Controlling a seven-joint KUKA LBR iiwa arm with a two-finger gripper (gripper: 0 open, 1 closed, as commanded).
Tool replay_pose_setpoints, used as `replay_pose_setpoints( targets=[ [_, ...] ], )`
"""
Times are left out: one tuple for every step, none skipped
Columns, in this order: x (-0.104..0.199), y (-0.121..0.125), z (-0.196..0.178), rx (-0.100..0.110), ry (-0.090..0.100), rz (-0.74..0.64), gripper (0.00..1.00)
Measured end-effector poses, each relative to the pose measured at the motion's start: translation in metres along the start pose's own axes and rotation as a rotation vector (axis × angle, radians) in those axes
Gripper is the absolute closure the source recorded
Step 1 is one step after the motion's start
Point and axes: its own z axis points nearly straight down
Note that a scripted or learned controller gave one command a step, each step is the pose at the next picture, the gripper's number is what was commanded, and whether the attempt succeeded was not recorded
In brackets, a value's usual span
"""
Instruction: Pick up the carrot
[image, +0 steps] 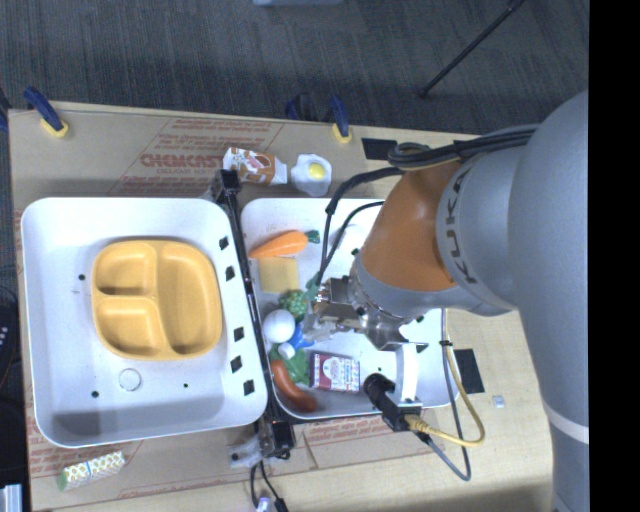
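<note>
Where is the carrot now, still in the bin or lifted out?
Still in the bin. The carrot lies flat at the far end of the right bin, beside the yellow block, apart from the gripper.

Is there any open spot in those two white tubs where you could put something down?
Yes: the left bin has bare floor all around the yellow tray. The right bin is crowded: carrot, cheese, egg, carton and gripper.

White letters reading "KUKA" are running down the grey arm (470, 235) beside its orange band. Red print is showing on the cardboard sheet (190, 150) covering the worktop; the largest word is starting "CHEMCAS", with the rest hidden and the smaller lines too faint to read.
</note>
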Motion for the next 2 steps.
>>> replay_pose_setpoints(
  targets=[
    [-0.056, 0.009, -0.076, -0.004, -0.001, -0.18, 1.0],
    [0.012, -0.001, -0.012, -0.001, -0.001, -0.371, 1.0]
  ],
)
